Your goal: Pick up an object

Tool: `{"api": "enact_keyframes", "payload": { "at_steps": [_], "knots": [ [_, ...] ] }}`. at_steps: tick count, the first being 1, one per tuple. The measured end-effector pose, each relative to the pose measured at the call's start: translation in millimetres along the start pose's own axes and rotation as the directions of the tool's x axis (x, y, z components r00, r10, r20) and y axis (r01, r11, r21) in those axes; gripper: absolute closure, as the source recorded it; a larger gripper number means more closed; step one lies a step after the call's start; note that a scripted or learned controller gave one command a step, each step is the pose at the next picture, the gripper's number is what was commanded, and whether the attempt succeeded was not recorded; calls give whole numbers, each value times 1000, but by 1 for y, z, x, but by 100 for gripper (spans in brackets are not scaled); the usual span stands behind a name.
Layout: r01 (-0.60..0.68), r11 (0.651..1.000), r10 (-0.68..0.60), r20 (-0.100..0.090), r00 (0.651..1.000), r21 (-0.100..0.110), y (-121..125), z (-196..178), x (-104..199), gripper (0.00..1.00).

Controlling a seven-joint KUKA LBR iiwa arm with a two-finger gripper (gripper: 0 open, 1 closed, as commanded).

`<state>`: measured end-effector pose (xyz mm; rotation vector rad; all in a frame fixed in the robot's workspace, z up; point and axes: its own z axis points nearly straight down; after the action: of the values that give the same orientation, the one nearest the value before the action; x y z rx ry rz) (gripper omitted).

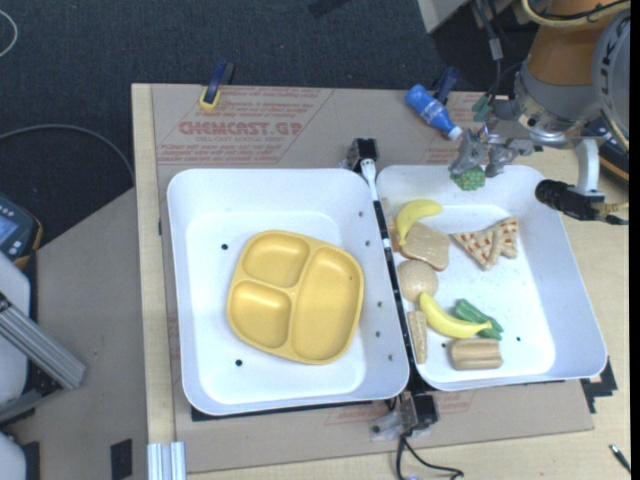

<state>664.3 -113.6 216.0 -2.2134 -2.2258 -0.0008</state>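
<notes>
From my seat I see the two-finger gripper (470,173) hanging over the far edge of the right white bin (570,298), its fingers clamped on a small green broccoli-like toy (468,179) lifted just clear of the rim; the grey arm with the orange band (570,28) reaches in from the upper right. Below in that bin lie a curved yellow banana (415,211), a tan slice of toast (428,247), a waffle-patterned wedge (488,240), a second yellow banana (447,320), a green leafy piece (478,317) and a brown sausage-shaped roll (474,354) — all well apart from the gripper; the left white bin (190,298) bears a yellow sectioned plastic plate (295,295).
</notes>
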Motion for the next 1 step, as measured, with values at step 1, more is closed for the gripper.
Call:
{"api": "enact_keyframes", "payload": {
  "at_steps": [1],
  "knots": [
    [0,1000,0,-1,1000,1,-4,6,52,100]
  ]
}}
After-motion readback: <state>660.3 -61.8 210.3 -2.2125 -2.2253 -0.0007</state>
